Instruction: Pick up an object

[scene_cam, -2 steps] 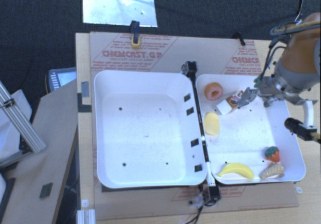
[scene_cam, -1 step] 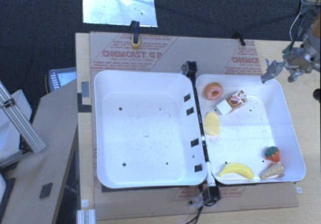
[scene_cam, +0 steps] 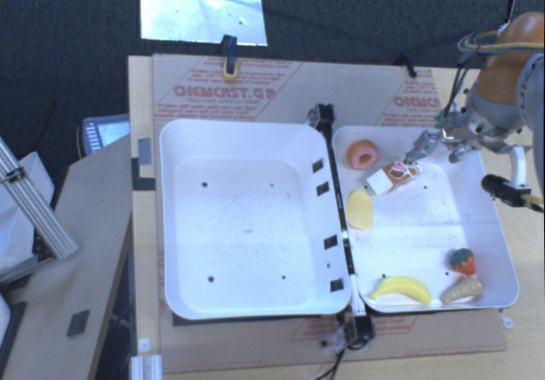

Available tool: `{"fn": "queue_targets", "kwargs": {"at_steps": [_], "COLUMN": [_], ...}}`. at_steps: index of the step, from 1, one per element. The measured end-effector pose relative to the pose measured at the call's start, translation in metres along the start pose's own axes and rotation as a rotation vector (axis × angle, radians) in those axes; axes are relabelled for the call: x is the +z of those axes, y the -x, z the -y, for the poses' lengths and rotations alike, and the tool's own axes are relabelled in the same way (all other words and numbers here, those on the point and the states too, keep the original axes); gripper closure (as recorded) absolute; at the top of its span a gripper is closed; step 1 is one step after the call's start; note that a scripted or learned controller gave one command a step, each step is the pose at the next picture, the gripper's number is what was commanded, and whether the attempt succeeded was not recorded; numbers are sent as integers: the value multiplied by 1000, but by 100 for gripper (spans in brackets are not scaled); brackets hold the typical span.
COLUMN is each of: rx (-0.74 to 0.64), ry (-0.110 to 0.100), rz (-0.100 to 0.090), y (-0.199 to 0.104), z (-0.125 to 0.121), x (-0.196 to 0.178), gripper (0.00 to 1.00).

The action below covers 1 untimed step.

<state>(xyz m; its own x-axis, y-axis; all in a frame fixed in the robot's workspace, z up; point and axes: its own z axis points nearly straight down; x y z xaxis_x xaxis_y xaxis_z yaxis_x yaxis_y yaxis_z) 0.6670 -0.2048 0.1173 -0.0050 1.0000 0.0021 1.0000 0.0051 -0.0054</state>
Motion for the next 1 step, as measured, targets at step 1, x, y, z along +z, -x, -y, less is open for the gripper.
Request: {"fn": "queue_targets", "kwargs": {"at_steps": [1], "rx": [-4], "ry": [12], "rz": [6], "y": [1], "z": [-3], "x": [-19], "gripper": [100]}}
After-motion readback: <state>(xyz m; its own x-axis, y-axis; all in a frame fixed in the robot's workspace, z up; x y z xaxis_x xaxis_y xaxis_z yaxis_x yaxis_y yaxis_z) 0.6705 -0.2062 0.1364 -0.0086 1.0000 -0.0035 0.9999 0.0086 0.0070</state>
